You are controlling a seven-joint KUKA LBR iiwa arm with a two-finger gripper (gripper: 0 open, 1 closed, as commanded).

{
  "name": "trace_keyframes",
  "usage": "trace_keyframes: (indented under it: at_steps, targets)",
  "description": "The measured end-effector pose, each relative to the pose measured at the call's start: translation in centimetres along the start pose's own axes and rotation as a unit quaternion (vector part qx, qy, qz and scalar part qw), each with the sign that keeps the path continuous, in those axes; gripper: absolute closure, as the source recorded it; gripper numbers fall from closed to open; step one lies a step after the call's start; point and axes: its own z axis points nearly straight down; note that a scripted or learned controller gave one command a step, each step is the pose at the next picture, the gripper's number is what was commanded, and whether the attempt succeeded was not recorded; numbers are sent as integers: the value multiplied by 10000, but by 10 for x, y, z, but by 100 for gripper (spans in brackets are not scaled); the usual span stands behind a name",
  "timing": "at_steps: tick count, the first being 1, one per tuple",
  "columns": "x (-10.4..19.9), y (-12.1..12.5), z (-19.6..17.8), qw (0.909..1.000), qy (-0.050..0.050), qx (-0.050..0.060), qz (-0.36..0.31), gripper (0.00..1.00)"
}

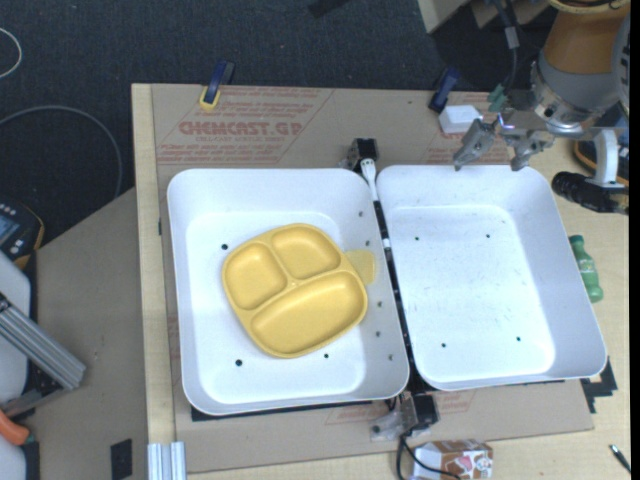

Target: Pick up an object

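Observation:
A yellow divided plate (pixel 293 289) with three compartments lies in the left white bin (pixel 200 203), slightly right of the bin's middle. A small pale yellow piece (pixel 362 265) peeks out from under the plate's right edge. My gripper (pixel 496 148) hangs above the far rim of the right white bin (pixel 560 268), well away from the plate. Its two fingers are spread apart with nothing between them.
A green object (pixel 586 267) lies on the cardboard just outside the right bin's right rim. Clamps sit at the far edge of the cardboard (pixel 216 84). A black clip (pixel 364 154) joins the bins at the far side. Cables and a small box lie near the front edge.

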Motion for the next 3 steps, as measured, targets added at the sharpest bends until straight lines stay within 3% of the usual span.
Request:
trace_keyframes:
  at_steps: [1,2,3]
  targets:
    - [60,-66,-140,10000,4,-86,-36,0]
    - [88,-136,-242,10000,4,-67,-23,0]
    - [123,-177,-298,10000,2,-40,-20,0]
